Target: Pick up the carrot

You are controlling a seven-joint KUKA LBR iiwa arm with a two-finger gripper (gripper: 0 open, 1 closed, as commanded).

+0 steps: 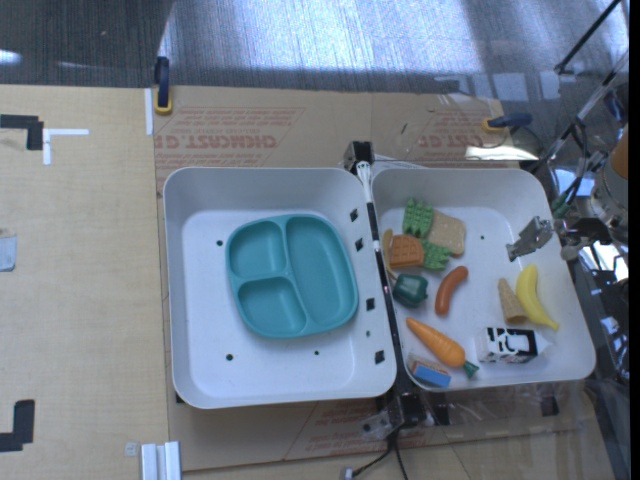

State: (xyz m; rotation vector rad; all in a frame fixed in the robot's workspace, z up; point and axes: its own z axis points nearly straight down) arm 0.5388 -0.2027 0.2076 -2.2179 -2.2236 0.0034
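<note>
1. The jaws [528,238] hang over the right bin's [478,190] right side; whether they are parted or closed cannot be told, and nothing shows between them.
2. Just below them lies one banana [535,296], beside one cone-shaped piece [511,301].
3. One carrot [437,342] lies tilted near the bin's front edge, well apart from the jaws.
4. One sausage [451,289] and one green pepper [410,288] sit nearby.
5. The left bin [195,363] holds one teal divided plate [291,275].

mirrored red print on cardboard [262,139]
</note>
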